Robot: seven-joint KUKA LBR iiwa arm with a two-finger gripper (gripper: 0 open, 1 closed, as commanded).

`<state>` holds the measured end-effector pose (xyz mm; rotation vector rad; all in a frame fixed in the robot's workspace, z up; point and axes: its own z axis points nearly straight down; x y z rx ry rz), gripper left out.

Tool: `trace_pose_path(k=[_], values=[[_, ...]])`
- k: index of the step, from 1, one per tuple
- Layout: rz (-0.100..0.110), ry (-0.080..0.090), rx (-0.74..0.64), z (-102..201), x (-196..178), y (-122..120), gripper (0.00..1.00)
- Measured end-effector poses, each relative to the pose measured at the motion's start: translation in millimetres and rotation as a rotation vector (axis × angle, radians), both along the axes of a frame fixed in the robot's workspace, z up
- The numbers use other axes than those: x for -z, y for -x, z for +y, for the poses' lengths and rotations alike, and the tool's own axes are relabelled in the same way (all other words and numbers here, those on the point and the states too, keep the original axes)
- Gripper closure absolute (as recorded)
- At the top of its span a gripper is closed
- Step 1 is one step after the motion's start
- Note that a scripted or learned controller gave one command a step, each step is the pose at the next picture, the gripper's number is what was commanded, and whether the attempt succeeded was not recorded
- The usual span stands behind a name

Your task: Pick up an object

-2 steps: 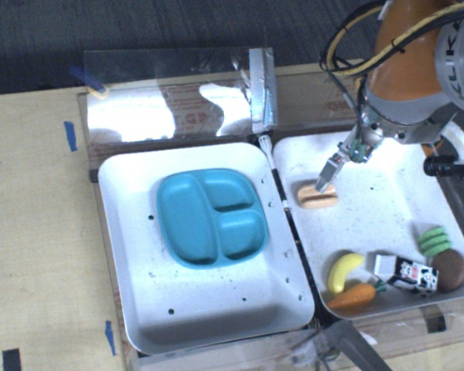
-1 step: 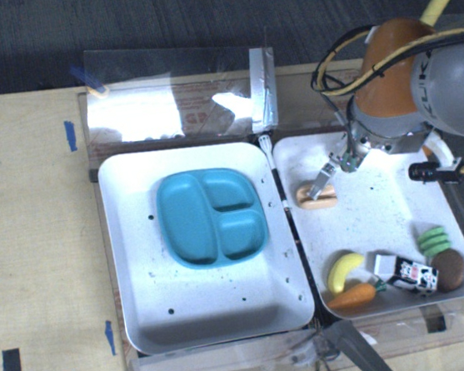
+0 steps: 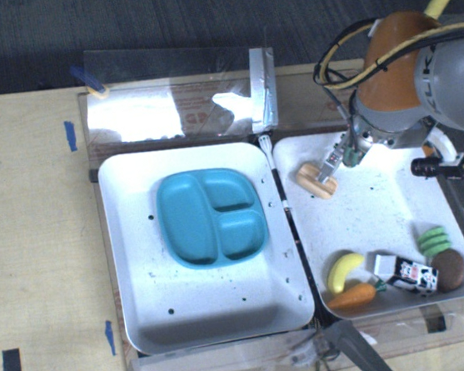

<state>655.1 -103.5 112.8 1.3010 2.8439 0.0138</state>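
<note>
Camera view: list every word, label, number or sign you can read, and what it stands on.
No text can be read.
Small black-and-white box in the right bin: has printing, too small and blurred to read.
Clear panel behind the left bin: faint reddish marks under glare, unreadable.
Bench: black corner marks and blue tape, no letters.
Blue tray: no markings seen.
</note>
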Motion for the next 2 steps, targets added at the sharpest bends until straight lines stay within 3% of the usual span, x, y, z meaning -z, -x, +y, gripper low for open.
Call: trace_pose_path(k=[1,2], values=[[0.009,-0.002,0.337,64,-75,-11,1.0],[0.016,0.0,0.17,84,-73,13,1.0]])
